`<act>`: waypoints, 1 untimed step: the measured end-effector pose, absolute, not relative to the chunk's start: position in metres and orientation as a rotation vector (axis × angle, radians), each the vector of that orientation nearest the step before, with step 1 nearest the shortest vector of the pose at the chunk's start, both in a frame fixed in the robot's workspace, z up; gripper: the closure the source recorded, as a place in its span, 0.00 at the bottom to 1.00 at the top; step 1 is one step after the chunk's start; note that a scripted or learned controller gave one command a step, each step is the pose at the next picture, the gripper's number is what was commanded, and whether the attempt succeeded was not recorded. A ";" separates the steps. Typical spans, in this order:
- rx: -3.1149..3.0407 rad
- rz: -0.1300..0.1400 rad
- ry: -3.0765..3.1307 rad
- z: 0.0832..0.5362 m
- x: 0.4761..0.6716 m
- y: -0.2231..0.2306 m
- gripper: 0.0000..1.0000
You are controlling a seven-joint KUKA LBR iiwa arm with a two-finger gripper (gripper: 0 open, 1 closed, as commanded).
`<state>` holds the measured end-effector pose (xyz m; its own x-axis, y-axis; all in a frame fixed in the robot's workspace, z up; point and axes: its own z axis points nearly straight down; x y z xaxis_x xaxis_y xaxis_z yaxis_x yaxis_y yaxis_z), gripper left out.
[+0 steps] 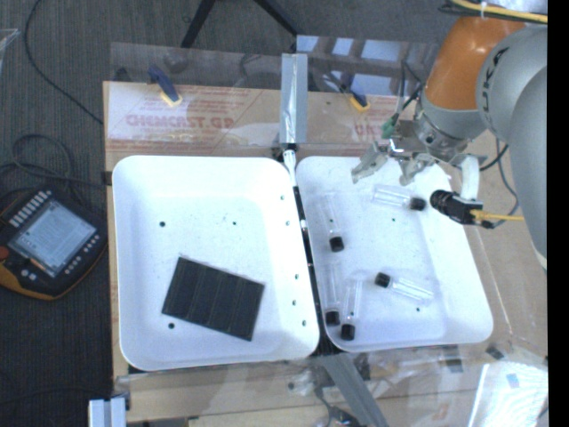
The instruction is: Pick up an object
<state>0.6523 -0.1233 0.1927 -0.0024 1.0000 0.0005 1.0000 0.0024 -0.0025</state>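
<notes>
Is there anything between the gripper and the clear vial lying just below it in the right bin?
Nothing visible. The gripper hangs open over the far end of the right bin, and the clear vial lies just beneath it, uncovered. The other vials lie apart, nearer the camera.

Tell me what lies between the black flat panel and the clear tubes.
In the camera view, the two bins' touching rims lie between the black panel in the left bin and the clear tubes in the right bin.

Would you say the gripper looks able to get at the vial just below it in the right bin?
Probably yes: the gripper hangs open above the vial, which lies apart from the others with nothing over it.
</notes>
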 end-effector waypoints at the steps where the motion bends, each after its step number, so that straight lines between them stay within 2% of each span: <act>1: -2.140 0.000 -2.306 0.127 0.666 -0.127 0.00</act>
